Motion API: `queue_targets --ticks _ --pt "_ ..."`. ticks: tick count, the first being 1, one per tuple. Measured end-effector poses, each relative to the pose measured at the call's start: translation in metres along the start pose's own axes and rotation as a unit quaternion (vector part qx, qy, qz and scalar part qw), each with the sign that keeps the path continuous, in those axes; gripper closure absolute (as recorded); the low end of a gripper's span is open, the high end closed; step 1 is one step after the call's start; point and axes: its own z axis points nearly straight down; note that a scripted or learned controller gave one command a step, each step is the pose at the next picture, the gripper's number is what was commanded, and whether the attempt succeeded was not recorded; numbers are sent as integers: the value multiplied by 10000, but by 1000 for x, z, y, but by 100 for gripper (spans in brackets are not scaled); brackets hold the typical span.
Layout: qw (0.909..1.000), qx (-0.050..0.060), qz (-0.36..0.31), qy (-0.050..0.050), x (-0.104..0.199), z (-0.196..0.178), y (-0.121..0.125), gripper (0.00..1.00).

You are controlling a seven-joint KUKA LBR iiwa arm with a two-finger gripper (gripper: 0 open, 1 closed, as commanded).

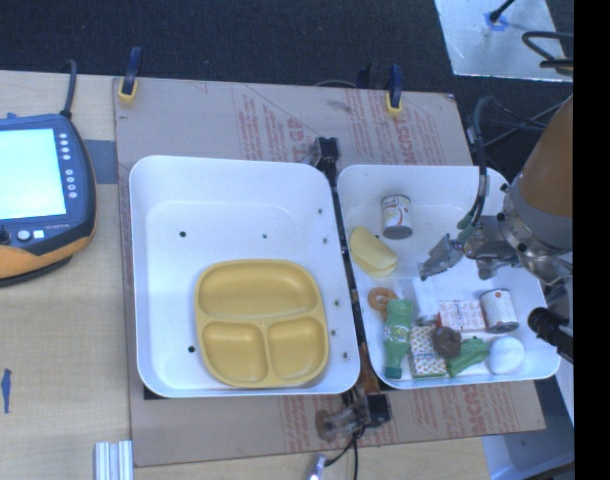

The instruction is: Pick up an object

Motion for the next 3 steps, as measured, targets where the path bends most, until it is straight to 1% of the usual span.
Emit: queue_targets --ticks 1,2,3 --pt "10000 5 -7 -12 8 79 75 0" --pt "10000 4 -5 -10 -4 141 147 0" --pt "10000 -15 -6 -10 5 141 159 0"
